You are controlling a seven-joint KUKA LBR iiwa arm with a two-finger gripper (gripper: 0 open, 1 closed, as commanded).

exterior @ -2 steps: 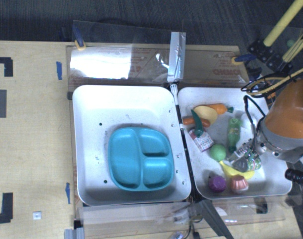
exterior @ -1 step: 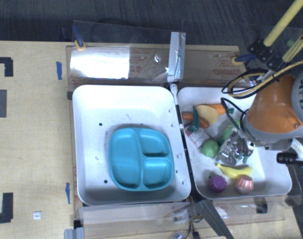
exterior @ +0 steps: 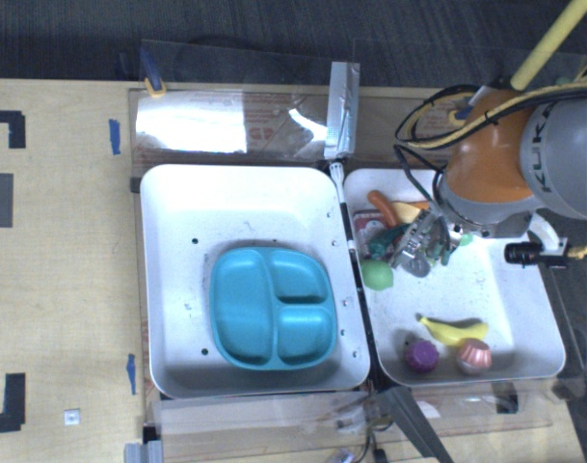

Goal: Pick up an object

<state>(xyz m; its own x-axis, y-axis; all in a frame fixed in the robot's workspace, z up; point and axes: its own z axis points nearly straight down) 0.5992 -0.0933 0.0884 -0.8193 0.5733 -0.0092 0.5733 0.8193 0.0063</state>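
Fingers [exterior: 412,255] are lowered among toys by the right bin's [exterior: 524,302] left wall; their spread cannot be told. The green ball [exterior: 377,276] looks light, graspable across its middle.

L white bin [exterior: 168,258] holds a teal divided tray [exterior: 271,305], three compartments, lying flat near the bin's front. Clear plastic sheet [exterior: 235,114] behind the bins w/ a metal bracket [exterior: 342,109] upright at its R end. Wooden benchtop [exterior: 57,287] has black corner marks [exterior: 12,128] & blue tape bits [exterior: 114,135].
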